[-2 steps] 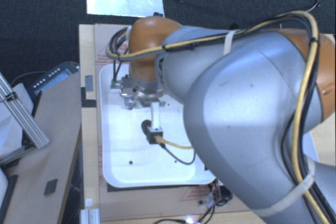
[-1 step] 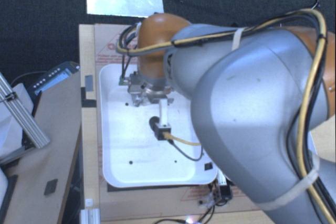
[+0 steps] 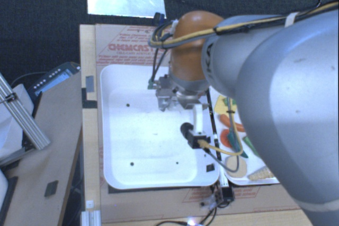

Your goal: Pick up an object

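Note:
My gripper (image 3: 176, 99) hangs below the orange wrist band (image 3: 193, 45), over the upper right part of the left white bin (image 3: 114, 114). The big grey arm (image 3: 275, 87) covers most of the right bin. In the strip of the right bin (image 3: 249, 181) that still shows lie several small objects: a yellow piece (image 3: 223, 103), an orange-red piece (image 3: 233, 123), a green piece (image 3: 233, 141), a tan round one (image 3: 237, 165) and a pale textured one (image 3: 259, 172). I see nothing held in the gripper.
Cables run from the wrist to a black fitting (image 3: 189, 134) by the wall between the bins. Both bins sit on a cardboard sheet (image 3: 124, 45). A grey device (image 3: 53, 78) and a metal rail (image 3: 21, 114) lie to the left of the bench.

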`<state>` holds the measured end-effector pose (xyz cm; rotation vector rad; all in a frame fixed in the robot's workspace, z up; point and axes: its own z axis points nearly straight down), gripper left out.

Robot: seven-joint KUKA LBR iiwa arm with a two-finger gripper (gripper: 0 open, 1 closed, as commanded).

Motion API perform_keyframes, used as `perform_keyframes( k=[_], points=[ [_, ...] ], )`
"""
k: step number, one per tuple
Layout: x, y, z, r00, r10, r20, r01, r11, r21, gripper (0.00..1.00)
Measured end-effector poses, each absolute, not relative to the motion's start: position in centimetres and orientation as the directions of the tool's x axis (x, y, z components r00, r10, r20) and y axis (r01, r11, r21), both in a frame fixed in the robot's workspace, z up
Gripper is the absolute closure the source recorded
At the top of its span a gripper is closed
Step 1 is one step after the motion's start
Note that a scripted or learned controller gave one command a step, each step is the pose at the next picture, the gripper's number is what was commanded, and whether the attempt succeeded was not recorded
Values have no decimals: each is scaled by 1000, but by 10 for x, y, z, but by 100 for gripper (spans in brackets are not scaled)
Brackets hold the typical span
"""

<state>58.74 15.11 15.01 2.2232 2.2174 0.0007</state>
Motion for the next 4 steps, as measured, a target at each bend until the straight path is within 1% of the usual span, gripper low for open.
perform_keyframes(
  k=[1, 2, 3, 4],
  points=[
    [592, 196, 290, -9, 1000, 7, 1000, 9, 17, 100],
    [580, 208, 219, -5, 1000, -1, 1000, 5, -5, 100],
    [528, 188, 160, 0, 1000, -2, 1000, 0, -10, 100],
    [523, 206, 213, -5, 1000, 3, 1000, 5, 4, 100]
  ],
)
